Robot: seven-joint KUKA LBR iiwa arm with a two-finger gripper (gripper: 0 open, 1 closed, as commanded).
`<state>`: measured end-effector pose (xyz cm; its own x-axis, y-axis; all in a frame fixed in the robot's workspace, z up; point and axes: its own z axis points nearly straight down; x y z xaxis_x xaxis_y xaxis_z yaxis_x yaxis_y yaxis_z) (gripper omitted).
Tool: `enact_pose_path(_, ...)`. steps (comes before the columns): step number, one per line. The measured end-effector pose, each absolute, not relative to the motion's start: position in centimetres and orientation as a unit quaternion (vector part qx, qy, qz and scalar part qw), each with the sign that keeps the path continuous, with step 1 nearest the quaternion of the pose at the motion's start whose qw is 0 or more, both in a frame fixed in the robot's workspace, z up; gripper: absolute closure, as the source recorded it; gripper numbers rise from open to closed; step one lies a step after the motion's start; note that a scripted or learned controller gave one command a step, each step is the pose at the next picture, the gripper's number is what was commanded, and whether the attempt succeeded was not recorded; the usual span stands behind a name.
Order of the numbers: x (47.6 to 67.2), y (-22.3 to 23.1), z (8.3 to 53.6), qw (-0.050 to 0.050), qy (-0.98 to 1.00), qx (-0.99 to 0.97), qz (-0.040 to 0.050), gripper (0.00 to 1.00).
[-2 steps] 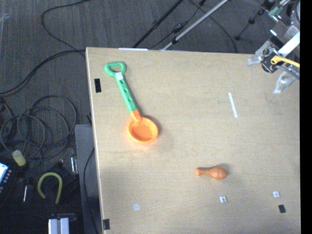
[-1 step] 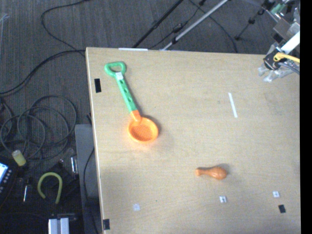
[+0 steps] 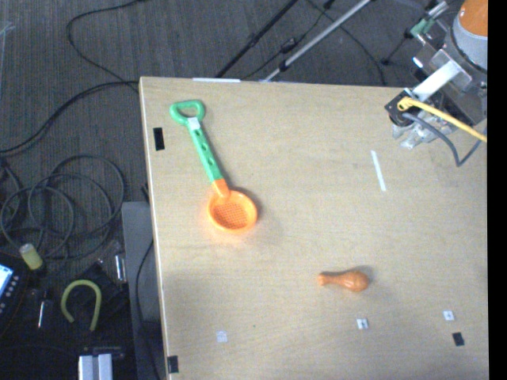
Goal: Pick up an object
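- Sieve scoop [image 3: 223,199] — counter [image 3: 317,212] at 9 o'clock, flat, green handle free to grasp.
- Orange drumstick toy [image 3: 345,280] — 5 o'clock, unobstructed.
- Gripper [image 3: 412,133] — 2 o'clock, raised; jaws' spacing: cannot tell.

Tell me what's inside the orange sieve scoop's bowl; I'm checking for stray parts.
The orange sieve scoop has only its own mesh in the bowl. The bench beneath is covered.

**Arm cropped, fingers unclear**

Up at two o'clock, the arm [image 3: 474,22] runs off the top and right edges. The gripper [image 3: 413,133] is small and blurry. At eight o'clock, the floor clutter [image 3: 47,291] is too dark to identify.
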<state>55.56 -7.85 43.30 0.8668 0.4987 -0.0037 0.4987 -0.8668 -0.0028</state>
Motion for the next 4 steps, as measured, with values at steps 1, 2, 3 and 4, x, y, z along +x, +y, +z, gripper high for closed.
enact_pose_path(1,48.4,-6.1,43.3,0.000,-0.110,-0.994,0.0013,1.00)
enact_pose_path(2,48.5,-6.0,44.2,0.000,-0.110,-0.994,0.0025,1.00)
enact_pose_path(3,48.6,-6.0,45.1,-0.001,-0.110,-0.994,0.0037,1.00)
enact_pose_path(4,48.6,-6.0,46.0,-0.001,-0.110,-0.994,0.0053,1.00)
